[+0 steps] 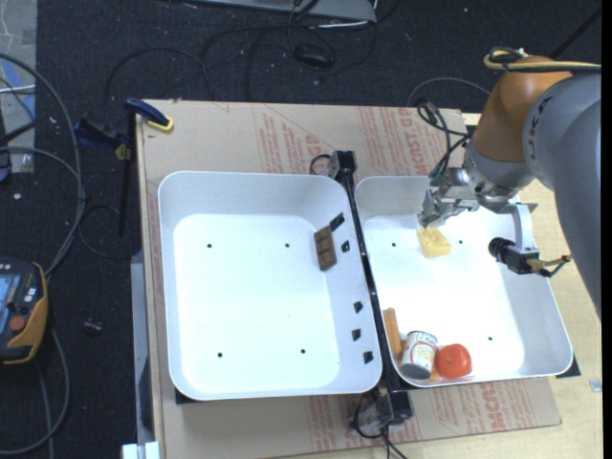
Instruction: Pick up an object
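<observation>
One arm's fingers above yellow block

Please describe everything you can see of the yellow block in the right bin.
The yellow block is a small, pale yellow chunk, roughly cube-shaped, looking like foam or sponge. It lies on the floor of the right bin, in its upper left part, apart from the walls. The gripper is just above it, at its upper edge; whether they touch cannot be told.
</observation>
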You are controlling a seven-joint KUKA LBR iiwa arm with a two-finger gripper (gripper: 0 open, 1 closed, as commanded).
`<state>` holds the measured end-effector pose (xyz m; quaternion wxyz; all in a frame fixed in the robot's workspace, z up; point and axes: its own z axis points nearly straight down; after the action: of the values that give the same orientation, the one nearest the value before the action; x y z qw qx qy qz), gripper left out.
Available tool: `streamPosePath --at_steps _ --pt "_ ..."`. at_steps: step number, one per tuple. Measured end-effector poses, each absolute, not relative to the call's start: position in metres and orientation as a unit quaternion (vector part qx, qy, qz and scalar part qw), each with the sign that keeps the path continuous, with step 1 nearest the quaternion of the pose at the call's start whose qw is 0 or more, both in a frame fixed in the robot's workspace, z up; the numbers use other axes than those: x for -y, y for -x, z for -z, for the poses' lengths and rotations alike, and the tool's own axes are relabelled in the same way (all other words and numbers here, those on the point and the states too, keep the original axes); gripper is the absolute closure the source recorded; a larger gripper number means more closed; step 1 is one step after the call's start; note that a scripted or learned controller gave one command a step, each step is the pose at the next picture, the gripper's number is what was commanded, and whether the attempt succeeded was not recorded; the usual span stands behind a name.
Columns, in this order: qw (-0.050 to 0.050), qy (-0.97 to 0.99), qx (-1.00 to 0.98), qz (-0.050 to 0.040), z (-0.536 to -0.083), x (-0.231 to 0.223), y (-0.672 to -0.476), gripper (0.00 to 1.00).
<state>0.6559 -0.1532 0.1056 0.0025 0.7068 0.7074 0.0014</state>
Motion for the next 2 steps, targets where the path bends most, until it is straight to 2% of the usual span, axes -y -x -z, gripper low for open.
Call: streamPosePath --at_steps 1,2 --pt "0.002 -0.707 -0.707 -0.0013 -0.158 0.163 -0.654 1.00" --pt "0.002 -0.707 -0.708 -0.0016 -0.212 0.153 -0.658 1.00"
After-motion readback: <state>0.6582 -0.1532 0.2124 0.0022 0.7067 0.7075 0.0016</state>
